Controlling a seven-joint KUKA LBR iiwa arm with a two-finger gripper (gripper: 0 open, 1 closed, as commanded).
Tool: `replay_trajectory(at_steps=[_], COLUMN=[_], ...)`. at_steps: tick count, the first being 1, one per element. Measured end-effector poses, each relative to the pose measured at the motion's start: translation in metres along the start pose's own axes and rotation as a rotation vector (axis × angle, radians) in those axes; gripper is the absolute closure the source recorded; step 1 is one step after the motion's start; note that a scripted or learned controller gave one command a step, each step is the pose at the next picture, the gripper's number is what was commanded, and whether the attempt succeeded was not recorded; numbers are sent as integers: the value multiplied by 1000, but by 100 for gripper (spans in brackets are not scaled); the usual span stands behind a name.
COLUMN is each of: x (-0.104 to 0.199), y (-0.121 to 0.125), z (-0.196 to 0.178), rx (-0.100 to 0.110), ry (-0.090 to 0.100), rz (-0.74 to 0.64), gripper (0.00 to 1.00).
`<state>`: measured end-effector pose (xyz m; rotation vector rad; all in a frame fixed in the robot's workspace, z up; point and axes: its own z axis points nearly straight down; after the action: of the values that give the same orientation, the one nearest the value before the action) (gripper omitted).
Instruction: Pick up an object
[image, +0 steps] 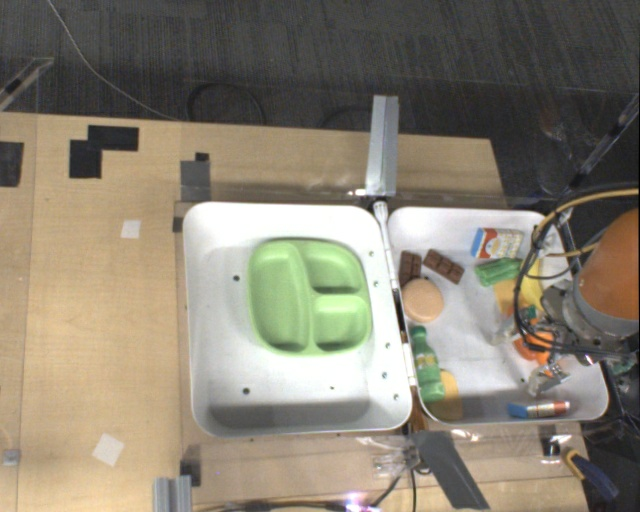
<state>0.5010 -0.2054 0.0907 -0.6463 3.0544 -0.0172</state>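
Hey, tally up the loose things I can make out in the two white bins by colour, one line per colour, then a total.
Green: 3, divided tray, bottle, small packet
Brown: 2, chocolate pieces
Tan: 1, round disc
Red and white: 1, carton
Red and blue: 1, marker-like stick
Total: 8, not counting the items partly hidden under the arm.

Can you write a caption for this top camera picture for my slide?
Robot arm reaches into the right bin of small items; a green divided tray lies in the left bin.

Wooden bench bears two white bins.
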Motion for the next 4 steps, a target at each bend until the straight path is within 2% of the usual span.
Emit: replay_trajectory(at_steps=[1,2,3,4], x=[-4,-2,-8,-78], y=[9,2,0,143], z=[0,0,-14,-99], rx=[1,-5,5,-12], ry=[-1,-1,-14,-3], rz=[-145,-203,-203,-248], gripper=[0,0,100,100])
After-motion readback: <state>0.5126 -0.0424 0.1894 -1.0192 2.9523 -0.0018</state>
